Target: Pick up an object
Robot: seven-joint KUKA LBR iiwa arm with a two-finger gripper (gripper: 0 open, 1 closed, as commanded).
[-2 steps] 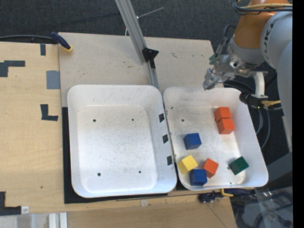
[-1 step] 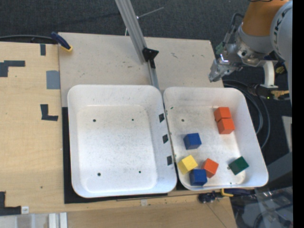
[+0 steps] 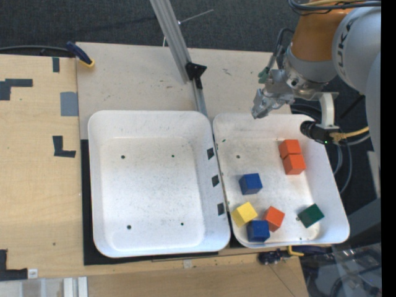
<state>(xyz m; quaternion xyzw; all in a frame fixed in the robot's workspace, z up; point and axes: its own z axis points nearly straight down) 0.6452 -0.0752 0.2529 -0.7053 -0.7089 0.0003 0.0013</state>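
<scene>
The right bin (image 3: 247,132) holds several small blocks. An orange oblong block (image 3: 291,156) lies at its upper right. A blue cube (image 3: 250,183) sits near the middle. Along the front are a yellow cube (image 3: 245,213), another blue cube (image 3: 258,230), an orange cube (image 3: 274,217) and a dark green cube (image 3: 310,215). My gripper (image 3: 262,108) hangs above the bin's far edge, left of and behind the orange oblong block, with nothing visible in it. It points down and its tips are too small to read.
The left bin (image 3: 151,181) lies beside the right one, with a dark divider strip between them. A slanted metal pole (image 3: 176,36) rises behind the bins. Cables (image 3: 334,135) trail off the arm at the right. A blue and yellow clamp (image 3: 80,53) lies at the far left.
</scene>
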